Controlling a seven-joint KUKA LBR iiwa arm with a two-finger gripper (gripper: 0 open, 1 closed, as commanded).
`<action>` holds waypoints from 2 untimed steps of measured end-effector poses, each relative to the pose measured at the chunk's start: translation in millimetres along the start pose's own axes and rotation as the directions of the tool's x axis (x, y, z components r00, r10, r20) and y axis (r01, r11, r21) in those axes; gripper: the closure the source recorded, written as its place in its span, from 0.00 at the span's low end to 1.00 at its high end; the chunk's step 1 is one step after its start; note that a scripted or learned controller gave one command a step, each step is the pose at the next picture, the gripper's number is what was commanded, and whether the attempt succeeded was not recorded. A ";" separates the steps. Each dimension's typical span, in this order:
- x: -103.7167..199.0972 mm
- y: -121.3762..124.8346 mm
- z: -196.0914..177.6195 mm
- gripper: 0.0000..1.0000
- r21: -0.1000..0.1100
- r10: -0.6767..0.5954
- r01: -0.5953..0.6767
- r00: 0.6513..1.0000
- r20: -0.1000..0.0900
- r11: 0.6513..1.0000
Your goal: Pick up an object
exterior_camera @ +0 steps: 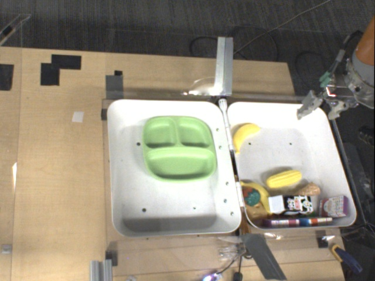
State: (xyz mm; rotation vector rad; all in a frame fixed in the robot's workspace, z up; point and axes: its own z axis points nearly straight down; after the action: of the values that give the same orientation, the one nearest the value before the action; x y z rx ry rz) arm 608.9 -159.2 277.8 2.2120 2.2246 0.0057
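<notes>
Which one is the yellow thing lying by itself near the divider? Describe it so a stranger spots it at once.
Start at the right-hand white bin. Go to its far left corner, beside the divider between the bins: the rounded yellow object lies there. Unlike the other yellow piece, which sits by the clutter along the near edge, it lies alone.

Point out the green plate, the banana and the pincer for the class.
green plate (pixel 177 147): camera view, on the ridge between its compartments.
banana (pixel 283 179): camera view, on its yellow middle.
pincer (pixel 316 102): camera view, at its tip, over the right bin's far corner.
</notes>
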 end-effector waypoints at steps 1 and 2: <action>18.7 13.0 -81.2 0.00 -0.002 0.077 -0.077 0.997 0.000 0.997; 52.2 37.9 91.5 0.00 0.003 0.162 -0.162 0.987 0.000 0.987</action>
State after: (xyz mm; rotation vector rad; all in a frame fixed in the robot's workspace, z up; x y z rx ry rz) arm 647.0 -106.8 186.5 2.3875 2.0399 0.0033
